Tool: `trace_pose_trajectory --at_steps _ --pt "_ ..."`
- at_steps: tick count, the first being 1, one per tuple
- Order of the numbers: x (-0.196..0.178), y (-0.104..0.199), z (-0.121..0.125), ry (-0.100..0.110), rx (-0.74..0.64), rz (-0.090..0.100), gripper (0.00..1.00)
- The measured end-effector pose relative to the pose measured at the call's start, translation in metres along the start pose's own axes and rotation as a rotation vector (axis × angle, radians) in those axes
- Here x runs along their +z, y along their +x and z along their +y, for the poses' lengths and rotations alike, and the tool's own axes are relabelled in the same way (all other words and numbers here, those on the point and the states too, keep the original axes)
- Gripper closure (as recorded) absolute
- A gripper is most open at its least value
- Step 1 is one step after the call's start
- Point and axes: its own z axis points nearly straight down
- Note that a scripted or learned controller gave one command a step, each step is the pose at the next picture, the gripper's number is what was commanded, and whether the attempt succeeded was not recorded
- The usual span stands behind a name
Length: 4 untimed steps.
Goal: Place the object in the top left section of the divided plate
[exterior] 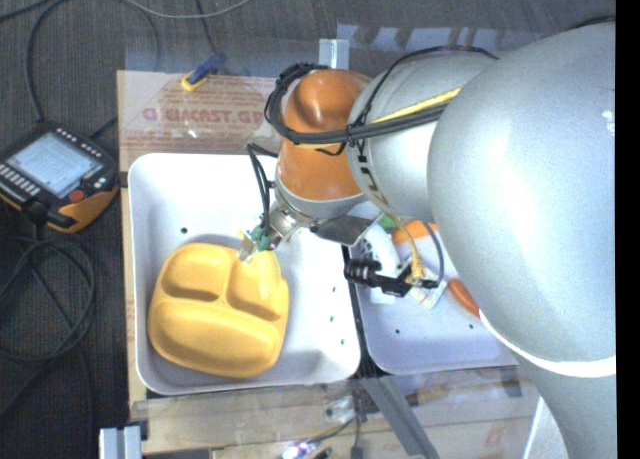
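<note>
My gripper [258,240] sits just over the upper rim of the yellow moulded plastic divided plate [218,310], at the ridge between its two upper sections. Can't tell how far my fingers are parted or whether anything's pinched: the orange wrist band and grey arm body block most of the tool. Small green-and-white bit at my tips, too small to identify; could be the object, could be gripper hardware.

Plate lies below and left of my fingers in the left shallow white bin [170,187], angled, so "top left section" is ambiguous from here.

Risks, my read:
- Release here lands on the divider ridge and rolls into the wrong section or off the rim.
- Pushing down shoves or tips the plate.

Behind my fingers, right: the right white bin [430,347] holds an orange carrot-like piece [462,295] — possibly the real object, ungrasped.
</note>
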Motion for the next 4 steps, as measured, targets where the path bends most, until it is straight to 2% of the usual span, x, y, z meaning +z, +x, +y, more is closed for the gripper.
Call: trace_pose_trajectory --at_steps 3,4 --pt "-0.025 -0.002 0.0 0.001 0.004 0.003 1.0" --pt "0.038 -0.028 0.035 0.006 -0.169 -0.006 1.0"
